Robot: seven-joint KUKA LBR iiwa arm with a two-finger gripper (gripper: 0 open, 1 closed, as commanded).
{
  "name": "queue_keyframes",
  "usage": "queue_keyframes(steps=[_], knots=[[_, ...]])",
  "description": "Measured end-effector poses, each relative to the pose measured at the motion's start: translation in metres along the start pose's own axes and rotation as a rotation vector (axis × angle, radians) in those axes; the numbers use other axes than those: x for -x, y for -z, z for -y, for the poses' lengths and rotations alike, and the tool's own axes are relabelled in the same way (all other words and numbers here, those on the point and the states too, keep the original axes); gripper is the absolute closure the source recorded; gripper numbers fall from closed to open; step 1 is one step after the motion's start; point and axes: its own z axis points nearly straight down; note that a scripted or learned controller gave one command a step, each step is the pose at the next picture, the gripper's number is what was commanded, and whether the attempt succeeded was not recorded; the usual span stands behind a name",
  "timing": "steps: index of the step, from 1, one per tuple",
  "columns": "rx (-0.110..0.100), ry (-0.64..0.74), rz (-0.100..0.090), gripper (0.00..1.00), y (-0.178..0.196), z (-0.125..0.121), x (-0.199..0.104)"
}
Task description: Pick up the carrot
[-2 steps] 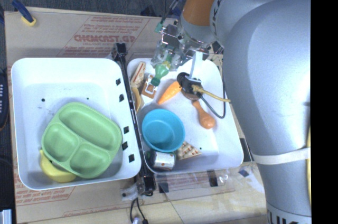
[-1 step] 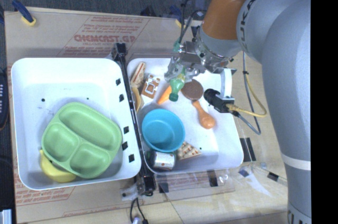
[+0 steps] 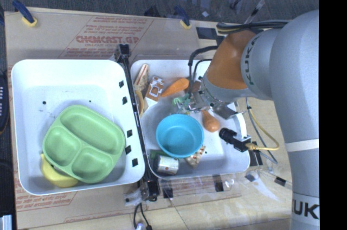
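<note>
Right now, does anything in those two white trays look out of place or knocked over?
One thing: in the left bin, the green divided plate sits tilted, propped on a yellow object poking out beneath its lower corner. The right bin is just crowded: carrot, blue bowl, small items.

A: What's hidden in the right bin?

B: The wrist covers the gripper; whether its fingers are apart is beyond telling. The carrot runs under that wrist at its right end. A second orange piece is half covered too.

A: And the left bin?

B: A yellow thing sits mostly under the green tray; its kind is unclear.

A: The small items near the bowl?

B: Too small to name. The arm is cut off at the right.
</note>
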Motion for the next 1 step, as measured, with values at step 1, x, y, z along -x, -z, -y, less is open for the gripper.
queue_keyframes(steps=[1], knots=[[0.009,-0.005,0.006,1.00,0.1156,-0.0068,0.0617]])
